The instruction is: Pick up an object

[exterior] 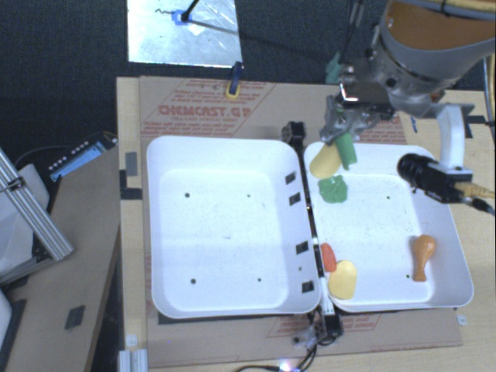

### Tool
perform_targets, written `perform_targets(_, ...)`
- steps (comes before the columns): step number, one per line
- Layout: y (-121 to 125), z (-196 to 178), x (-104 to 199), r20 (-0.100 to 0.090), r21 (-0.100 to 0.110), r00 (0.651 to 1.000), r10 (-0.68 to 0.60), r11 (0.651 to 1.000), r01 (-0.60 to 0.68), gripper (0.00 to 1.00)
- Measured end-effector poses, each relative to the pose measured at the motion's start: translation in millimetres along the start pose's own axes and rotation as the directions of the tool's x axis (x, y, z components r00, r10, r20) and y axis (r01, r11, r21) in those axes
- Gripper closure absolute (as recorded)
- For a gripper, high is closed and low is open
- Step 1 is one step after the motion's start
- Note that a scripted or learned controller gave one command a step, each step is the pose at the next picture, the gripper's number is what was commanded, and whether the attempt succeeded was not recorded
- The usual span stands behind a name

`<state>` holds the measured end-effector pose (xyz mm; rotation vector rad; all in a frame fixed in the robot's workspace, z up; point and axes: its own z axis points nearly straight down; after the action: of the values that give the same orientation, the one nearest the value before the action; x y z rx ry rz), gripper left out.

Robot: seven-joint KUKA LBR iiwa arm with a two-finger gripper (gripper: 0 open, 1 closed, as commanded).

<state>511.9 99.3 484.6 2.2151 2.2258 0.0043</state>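
The gripper (pixel 341 134) hangs over the far-left corner of the right bin (pixel 446 231), and a green stick-like piece (pixel 346 152) sits right under it with a pale yellow piece (pixel 325 161) touching its left side. The green piece seems to rise into the fingers, but the wrist hardware hides the contact, so I cannot tell whether it is gripped or merely beneath them, nor how wide the fingers stand. A green leafy lump (pixel 334 189) lies just nearer on the bin floor. The rest is scattered where it could roll: an orange piece (pixel 328 256) and a yellow one (pixel 342 279) against the left wall near the front corner (the wall stops them), and a tan drumstick-shaped toy (pixel 422 256) towards the right wall. The left bin (pixel 170 161) holds nothing to grasp, which is presumably why the arm works this corner
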Motion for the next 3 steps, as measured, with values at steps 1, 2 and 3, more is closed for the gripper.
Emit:
perform_targets(1,-26,-5,32,-0.001,0.001,1.000,-0.002,1.000,0.002,1.00)
perform_targets(2,-25,2,51,0.000,0.002,1.000,-0.001,1.000,0.001,1.00)
perform_targets(3,-25,145,67,0.005,0.015,1.000,0.002,1.000,-0.002,1.00)
